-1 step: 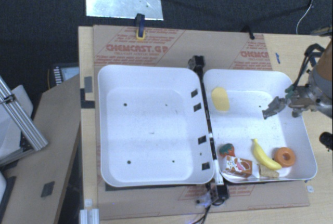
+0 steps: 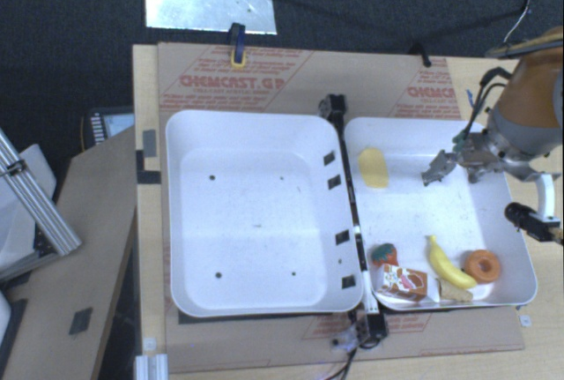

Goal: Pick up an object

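Along the right white bin's [image 2: 515, 286] near rim lie a small printed packet [image 2: 404, 282], a yellow banana [image 2: 444, 262] and an orange ring-shaped doughnut [image 2: 482, 265]. A pale yellow block [image 2: 374, 167] sits at eleven o'clock. The gripper [image 2: 438, 167] hovers beside it, apparently empty, jaw state unclear; it must descend and close.

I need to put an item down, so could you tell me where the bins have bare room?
The left bin offers bare floor wall to wall. In the right bin, the middle is free between the yellow block and banana; the near edge is crowded.
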`<state>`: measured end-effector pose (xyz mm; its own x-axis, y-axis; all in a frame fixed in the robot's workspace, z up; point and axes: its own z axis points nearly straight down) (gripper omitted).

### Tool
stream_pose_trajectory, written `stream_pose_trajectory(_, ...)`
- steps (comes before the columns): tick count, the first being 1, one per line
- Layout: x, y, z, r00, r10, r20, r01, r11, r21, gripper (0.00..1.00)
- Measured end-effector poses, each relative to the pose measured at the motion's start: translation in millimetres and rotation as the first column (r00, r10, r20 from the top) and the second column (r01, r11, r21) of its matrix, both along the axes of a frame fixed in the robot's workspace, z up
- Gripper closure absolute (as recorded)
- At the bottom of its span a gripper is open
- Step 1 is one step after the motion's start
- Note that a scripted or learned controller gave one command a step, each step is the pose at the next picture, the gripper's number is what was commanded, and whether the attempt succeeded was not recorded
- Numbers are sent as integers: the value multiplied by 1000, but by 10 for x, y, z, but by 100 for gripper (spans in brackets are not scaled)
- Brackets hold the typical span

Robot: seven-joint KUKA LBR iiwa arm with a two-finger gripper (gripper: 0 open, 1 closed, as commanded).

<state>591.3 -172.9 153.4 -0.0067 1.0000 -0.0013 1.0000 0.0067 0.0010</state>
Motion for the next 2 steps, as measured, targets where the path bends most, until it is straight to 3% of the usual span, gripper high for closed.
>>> stream_pose_trajectory(1, 462, -45, -722, 1000, 1, 2, -1, 1000, -1, 0)
stream_pose_trajectory(2, 461, -49, -575, 1000, 1, 5, -1, 1000, -1, 100)
